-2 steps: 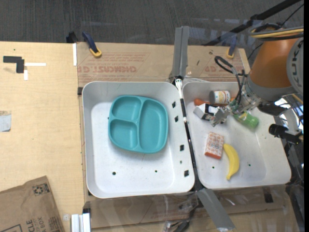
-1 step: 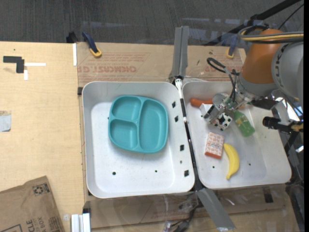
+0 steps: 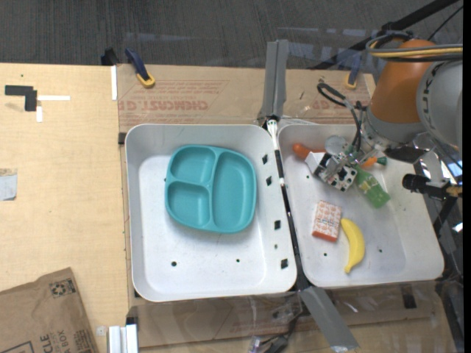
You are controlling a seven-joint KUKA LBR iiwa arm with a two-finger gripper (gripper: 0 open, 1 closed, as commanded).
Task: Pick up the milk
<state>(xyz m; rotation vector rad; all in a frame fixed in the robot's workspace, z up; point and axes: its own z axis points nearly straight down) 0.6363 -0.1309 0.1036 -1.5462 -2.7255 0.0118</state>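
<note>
Pincer [image 3: 340,173] hovers low in the right bin [image 3: 412,271] (grip state unclear). Approach step, seemingly; next, close on the milk [image 3: 326,220].

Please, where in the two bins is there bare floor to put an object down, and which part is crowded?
Left bin: bare floor lies all around the teal plate, widest below it toward the near rim. Right bin: bare floor lies right of the banana and near the bottom rim. Its upper part is crowded, where the gripper, a green packet and a carrot cluster.
</note>
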